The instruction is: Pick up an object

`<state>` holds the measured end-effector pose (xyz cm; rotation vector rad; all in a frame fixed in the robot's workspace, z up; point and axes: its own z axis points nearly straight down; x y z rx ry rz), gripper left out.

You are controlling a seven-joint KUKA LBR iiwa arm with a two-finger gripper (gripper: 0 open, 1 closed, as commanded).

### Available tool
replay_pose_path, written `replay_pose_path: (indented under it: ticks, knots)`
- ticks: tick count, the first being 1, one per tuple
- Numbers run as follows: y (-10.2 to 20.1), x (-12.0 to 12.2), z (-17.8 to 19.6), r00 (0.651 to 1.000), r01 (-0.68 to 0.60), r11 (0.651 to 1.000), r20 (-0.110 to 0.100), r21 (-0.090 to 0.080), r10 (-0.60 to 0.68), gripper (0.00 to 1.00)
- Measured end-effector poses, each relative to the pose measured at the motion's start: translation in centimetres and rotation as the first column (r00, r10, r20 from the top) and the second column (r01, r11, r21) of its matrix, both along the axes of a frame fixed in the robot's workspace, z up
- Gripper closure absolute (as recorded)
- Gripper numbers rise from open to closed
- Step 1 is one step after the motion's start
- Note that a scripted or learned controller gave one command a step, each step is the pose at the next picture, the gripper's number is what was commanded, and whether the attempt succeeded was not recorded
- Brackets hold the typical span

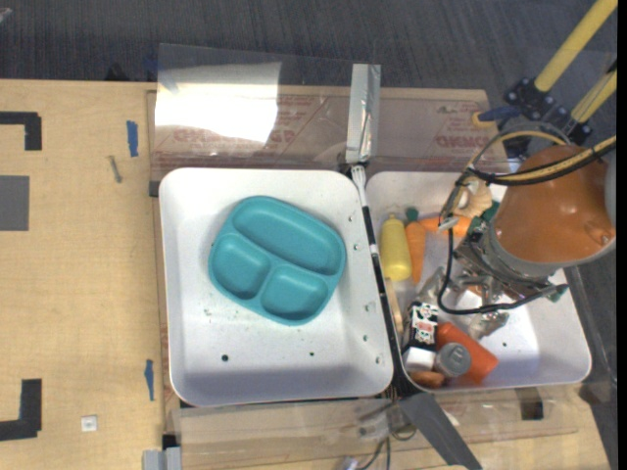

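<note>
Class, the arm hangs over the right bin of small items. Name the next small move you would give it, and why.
Probably a short straight descent: the gripper hangs above bare floor of the right bin, with the orange bottle just to its lower left, so shifting slightly that way first seems wise.

Tan wooden surface (pixel 78 292) bears two shallow white bins side by side: left bin (pixel 186 360), right bin (pixel 563 351), touching.

Teal tray (pixel 277 258); yellow bottle (pixel 396 248); white bins (pixel 196 360).
</note>
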<state>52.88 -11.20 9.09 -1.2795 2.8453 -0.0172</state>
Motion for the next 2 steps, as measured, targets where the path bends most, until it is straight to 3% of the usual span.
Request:
replay_pose_path:
  ticks: [1,2]
  knots:
    - [0.2,0.5,1.3,1.0,-0.002,1.0,0.017,0.0,0.002,1.0]
    - [-7.9,3.9,10.8,0.942,0.334,0.942,-0.011,0.003,-0.334,1.0]
